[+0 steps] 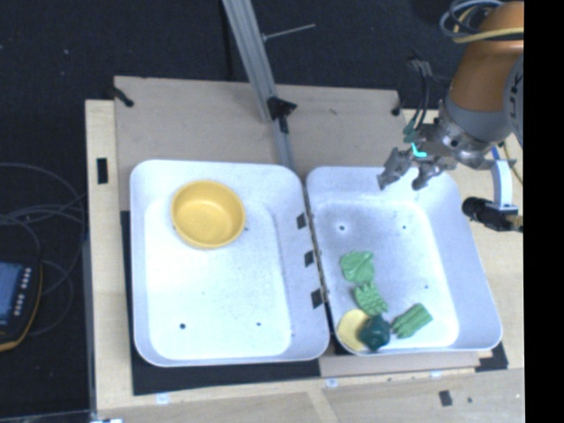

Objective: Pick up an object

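Observation:
My gripper (407, 179) hangs over the far edge of the right bin (414, 227), open, with nothing between its fingers. Well in front of it, near the bin's front wall, lie several small things: a light green leafy piece (357, 265), a ribbed green piece (370, 299), a green pickle-like piece (411, 320), a dark teal lump (376, 333) and a small yellow round piece (352, 326) partly under the lump. A yellow bowl (208, 214) stands upright in the far left part of the left bin (220, 307).
A grey metal rail (254, 51) slants down from the top to the gap between the bins. Black clips (312, 258) sit along the divider between the bins. A black fitting (486, 211) juts in by the right bin's right rim.

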Controlling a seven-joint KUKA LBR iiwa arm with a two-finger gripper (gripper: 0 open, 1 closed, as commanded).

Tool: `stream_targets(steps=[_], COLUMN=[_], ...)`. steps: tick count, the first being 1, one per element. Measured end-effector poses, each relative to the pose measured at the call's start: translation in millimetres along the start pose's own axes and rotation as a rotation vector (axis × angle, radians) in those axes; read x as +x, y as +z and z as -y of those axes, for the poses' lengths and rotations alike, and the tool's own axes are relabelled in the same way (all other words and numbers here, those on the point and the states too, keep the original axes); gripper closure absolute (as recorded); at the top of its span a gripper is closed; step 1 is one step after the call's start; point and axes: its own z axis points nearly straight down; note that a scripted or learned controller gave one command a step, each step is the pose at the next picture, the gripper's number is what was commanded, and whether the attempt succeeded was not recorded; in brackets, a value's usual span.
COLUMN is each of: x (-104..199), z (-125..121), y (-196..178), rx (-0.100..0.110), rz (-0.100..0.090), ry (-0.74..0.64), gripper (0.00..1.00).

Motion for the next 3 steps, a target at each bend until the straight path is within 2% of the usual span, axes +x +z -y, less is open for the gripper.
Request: stream_targets(steps=[1, 3], x=[0, 16], z=[0, 0], y=[0, 101], rx=[0.000, 0.005], rz=[0.000, 0.001], ry=[0.000, 0.000], gripper=[0.00, 0.00])
